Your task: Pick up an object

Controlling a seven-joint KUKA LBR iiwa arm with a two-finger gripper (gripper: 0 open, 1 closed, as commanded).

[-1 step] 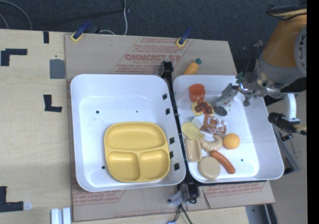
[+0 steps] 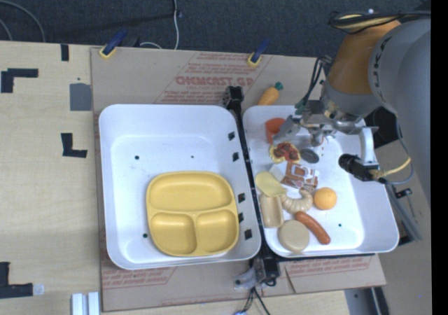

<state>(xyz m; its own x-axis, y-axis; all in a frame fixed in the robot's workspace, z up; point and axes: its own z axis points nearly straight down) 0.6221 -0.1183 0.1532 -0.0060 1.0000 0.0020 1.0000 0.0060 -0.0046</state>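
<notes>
The right bin (image 2: 364,233) holds several toy foods. A red piece (image 2: 275,127) lies at its back left, with a red-and-white slice (image 2: 285,150) just in front of it. Further forward are a printed packet (image 2: 301,177), an orange ball (image 2: 325,199), a red sausage (image 2: 312,227), a cream disc (image 2: 294,235), a pale yellow piece (image 2: 268,183) and a tan roll (image 2: 271,210). An orange carrot (image 2: 268,95) lies at the bin's back rim. My gripper (image 2: 311,135) hangs low over the back of this bin, right of the red piece and above the slice. A small grey disc (image 2: 309,156) sits under it.
The left bin (image 2: 126,138) holds a yellow divided plate (image 2: 192,212) at its front. The arm, grey with an orange band (image 2: 357,61), comes in from the right over the right bin's back corner. A black clamp (image 2: 234,96) sits where the bins meet.
</notes>
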